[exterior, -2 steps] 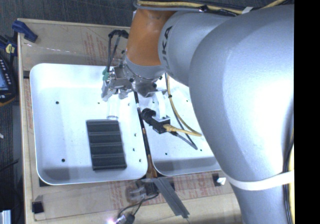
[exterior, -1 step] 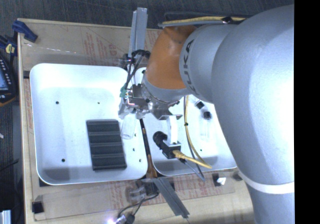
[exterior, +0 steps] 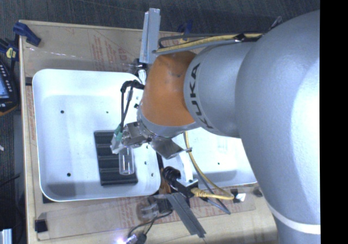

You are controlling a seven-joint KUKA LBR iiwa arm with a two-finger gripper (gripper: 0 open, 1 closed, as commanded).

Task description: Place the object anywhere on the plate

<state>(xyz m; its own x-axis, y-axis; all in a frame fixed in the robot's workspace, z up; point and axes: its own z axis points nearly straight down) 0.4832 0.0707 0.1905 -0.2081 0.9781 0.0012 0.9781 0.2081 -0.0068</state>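
Pretty chunky arm (exterior: 272, 107): big rounded housings in smooth light grey, with a wide orange band (exterior: 166, 93) above the wrist and dark KUKA lettering (exterior: 197, 96) running down the grey shell beside it. Yellow and black cables (exterior: 206, 39) run along the outside. The wrist end is small grey metal hardware (exterior: 130, 137).

White bin (exterior: 54, 91); black ribbed plate (exterior: 111, 156); orange-banded grey arm (exterior: 228, 91)

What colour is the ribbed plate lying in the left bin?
Black, with parallel ridges; the plate shows in the camera view, in the white left bin.
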